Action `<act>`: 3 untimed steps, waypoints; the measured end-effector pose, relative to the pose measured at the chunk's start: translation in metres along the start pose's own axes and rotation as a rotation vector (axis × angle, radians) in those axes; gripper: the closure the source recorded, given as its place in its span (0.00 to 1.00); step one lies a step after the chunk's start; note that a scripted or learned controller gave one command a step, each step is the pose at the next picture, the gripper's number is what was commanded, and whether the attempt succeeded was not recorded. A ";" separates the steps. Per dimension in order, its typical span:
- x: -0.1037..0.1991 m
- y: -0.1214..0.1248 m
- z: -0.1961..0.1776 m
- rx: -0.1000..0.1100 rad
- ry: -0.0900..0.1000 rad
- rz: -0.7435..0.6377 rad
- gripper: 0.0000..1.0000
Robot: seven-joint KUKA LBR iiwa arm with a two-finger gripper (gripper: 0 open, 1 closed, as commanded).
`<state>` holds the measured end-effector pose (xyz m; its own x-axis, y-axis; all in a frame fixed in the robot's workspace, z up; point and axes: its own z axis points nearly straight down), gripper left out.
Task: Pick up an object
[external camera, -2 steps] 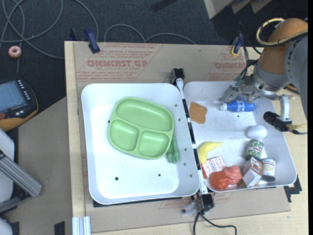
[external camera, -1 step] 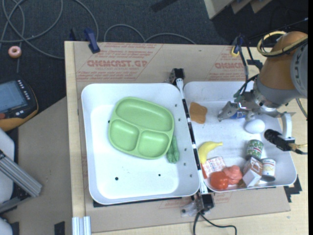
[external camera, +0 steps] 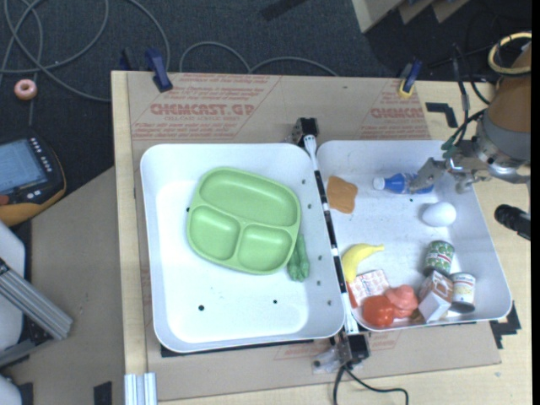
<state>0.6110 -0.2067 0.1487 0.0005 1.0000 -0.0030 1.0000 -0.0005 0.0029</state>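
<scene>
A grey arm is reaching in from the right, its end effector (external camera: 439, 172) hovering over the right bin's (external camera: 498, 264) far edge, just beside a blue bottle (external camera: 393, 182); its opening cannot be told. A white egg (external camera: 438, 214) is lying nearby. A green divided plate (external camera: 244, 220) is sitting in the left bin (external camera: 160, 251).

Tray (external camera: 245, 220) in left bin (external camera: 169, 251); egg (external camera: 438, 214) in right bin (external camera: 489, 251).

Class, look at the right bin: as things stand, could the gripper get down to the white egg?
Probably yes. The gripper hangs over the right bin just above the white egg, which lies alone on bare floor. The blue-capped bottle and the green can lie apart from it.
</scene>
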 end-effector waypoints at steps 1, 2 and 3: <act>0.045 0.056 0.064 0.001 0.002 -0.002 0.00; 0.160 0.000 -0.037 0.002 0.005 -0.003 0.00; 0.106 -0.096 0.011 0.005 0.002 0.002 0.00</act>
<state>0.5151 -0.1006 0.1368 0.0025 1.0000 -0.0008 1.0000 -0.0025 -0.0020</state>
